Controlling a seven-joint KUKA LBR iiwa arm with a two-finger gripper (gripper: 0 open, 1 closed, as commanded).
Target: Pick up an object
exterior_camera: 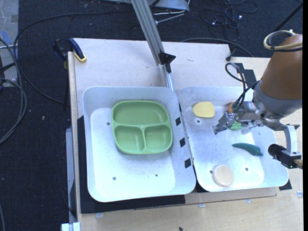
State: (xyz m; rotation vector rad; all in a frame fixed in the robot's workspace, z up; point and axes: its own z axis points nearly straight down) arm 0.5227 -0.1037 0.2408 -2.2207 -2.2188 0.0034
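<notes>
The bench [120, 61] carries two shallow white bins side by side. The left bin [96, 177] contains a green divided tray [142, 127] with three compartments, lying flat in the far-centre part of the bin.

The right bin [202, 153] contains three loose objects. A yellow rounded piece [204, 110] lies near the far-left corner. A dark green elongated object [248, 148] lies toward the right side, roughly mid-depth. A pale cream round object [223, 175] lies near the front edge, well apart from the other two.

The arm [284, 76] enters from the right and is positioned over the right bin. The gripper [226, 123] is low over the bin floor, between the yellow rounded piece and the dark green elongated object, and just beside a small bright green item [235, 126] that is partly hidden by the gripper body. Whether the jaws are wide, narrow or closed on anything cannot be determined; the gripper body and cables obstruct the fingertips.

A slanted metal pole [149, 25] crosses the far bench and ends at the gap between the bins.
</notes>
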